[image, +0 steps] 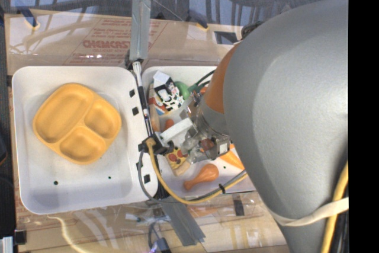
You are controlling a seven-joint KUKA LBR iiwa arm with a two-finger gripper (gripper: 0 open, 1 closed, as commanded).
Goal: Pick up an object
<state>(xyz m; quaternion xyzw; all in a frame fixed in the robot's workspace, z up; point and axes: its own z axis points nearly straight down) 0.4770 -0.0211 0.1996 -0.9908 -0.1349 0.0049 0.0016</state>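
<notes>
The right bin (pixel 155 75) holds several small toys: a black-and-white cow-patterned carton (pixel 167 96), a green piece (pixel 183 90), a pizza slice (pixel 177 159) and an orange chicken drumstick (pixel 203 176). My gripper (pixel 198 148) reaches down into this bin just above the pizza slice and left of an orange wedge (pixel 234 160). The big grey arm covers most of the bin's right side.
The left bin (pixel 35 186) holds a yellow three-compartment plate (pixel 77 122). A yellow cable (pixel 169 189) loops along the divider between the bins. Taped cardboard (pixel 89 38) lies behind the bins.
</notes>
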